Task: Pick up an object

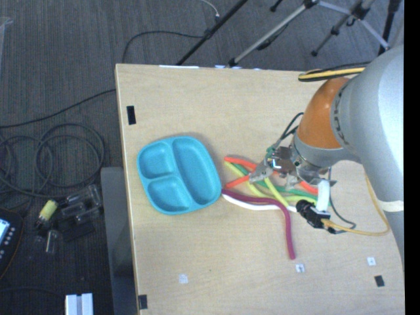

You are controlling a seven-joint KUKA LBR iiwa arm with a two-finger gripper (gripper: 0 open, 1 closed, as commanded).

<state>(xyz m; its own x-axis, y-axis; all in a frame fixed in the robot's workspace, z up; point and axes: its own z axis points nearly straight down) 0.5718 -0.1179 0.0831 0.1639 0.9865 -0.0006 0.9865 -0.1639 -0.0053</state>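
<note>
Surface: pale wood. Arm: grey, orange band, entering from right. Blue divided tray: left of centre. Bundle of coloured strips: just right of tray, beneath pincer, whose finger state cannot be told; possibly touching strips.

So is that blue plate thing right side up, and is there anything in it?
Right side up and empty: the blue divided plate lies flat on the bench, its three compartments facing up, each showing bare blue.
</note>
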